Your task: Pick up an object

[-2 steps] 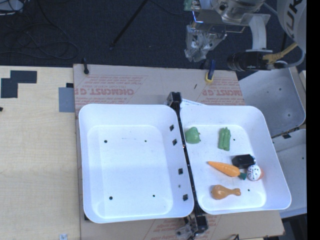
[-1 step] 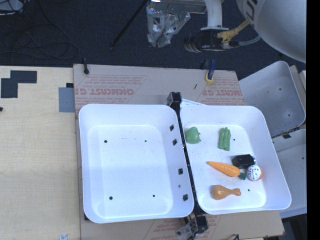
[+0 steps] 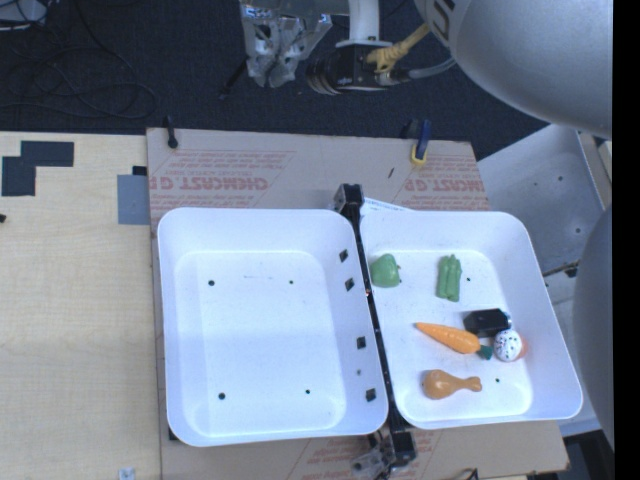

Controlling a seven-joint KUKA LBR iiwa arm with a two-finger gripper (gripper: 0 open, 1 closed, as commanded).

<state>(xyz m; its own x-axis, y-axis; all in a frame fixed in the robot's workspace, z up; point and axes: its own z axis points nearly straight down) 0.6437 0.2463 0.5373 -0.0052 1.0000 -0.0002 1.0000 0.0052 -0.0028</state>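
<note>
The right bin (image 3: 520, 258) holds several small things. A green rounded lump (image 3: 385, 270) lies near the divider, with a green ribbed piece (image 3: 449, 277) to its right. An orange carrot (image 3: 449, 337) lies in the middle, next to a black block (image 3: 486, 320) and a white spotted ball (image 3: 508, 346). An orange drumstick-shaped piece (image 3: 449, 384) rests near the front. My gripper (image 3: 276, 66) hangs high at the top of the view, beyond the far edge of the bins. It is open with nothing between its fingers.
The left bin (image 3: 250, 333) sits beside the right one, with a black divider strip (image 3: 360, 308) between them. Both rest on a cardboard sheet (image 3: 260, 173) on the wooden bench. The grey arm (image 3: 530, 38) fills the upper right.
</note>
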